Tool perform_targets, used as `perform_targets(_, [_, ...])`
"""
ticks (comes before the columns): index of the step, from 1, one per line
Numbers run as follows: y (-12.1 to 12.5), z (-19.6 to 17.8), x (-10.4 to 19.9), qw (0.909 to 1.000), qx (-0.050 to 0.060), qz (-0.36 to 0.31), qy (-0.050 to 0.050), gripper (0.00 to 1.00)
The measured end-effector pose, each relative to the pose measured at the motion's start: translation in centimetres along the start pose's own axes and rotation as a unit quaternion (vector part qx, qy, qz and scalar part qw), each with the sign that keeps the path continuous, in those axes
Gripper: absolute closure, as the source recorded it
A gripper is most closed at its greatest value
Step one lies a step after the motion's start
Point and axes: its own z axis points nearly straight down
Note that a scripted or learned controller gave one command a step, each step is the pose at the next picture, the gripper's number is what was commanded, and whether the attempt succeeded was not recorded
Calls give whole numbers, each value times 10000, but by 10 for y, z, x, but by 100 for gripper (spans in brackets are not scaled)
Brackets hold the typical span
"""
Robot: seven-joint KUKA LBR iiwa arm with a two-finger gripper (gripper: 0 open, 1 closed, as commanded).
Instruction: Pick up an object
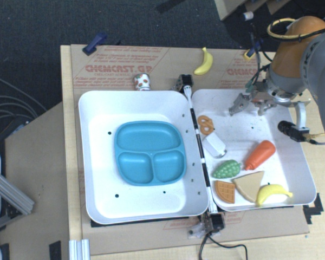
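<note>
Currently I see the gripper (253,103) low over the right bin's (300,167) far end, fingers spread, gripping nothing. Nearby: glossy orange carrot (259,154), knobbly green vegetable (227,169), tan wedge (248,184).

The arm (300,53) enters from the upper right of the camera view. Its grey body carries an orange band above the wrist. The wrist points downward and toward the left. The gripper (252,104) sits at the arm's lower end. Its two fingers (237,105) are spread apart, one angled out to the left and one to the right. Nothing lies between the fingers. Cables run along the wrist section.
</note>
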Motion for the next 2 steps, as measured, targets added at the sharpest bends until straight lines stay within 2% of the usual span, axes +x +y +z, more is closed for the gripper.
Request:
perform_targets(1, [1, -11, 0, 10000, -14, -1, -5, 100])
perform_targets(2, [1, -10, 0, 10000, -11, -1, -4, 0])
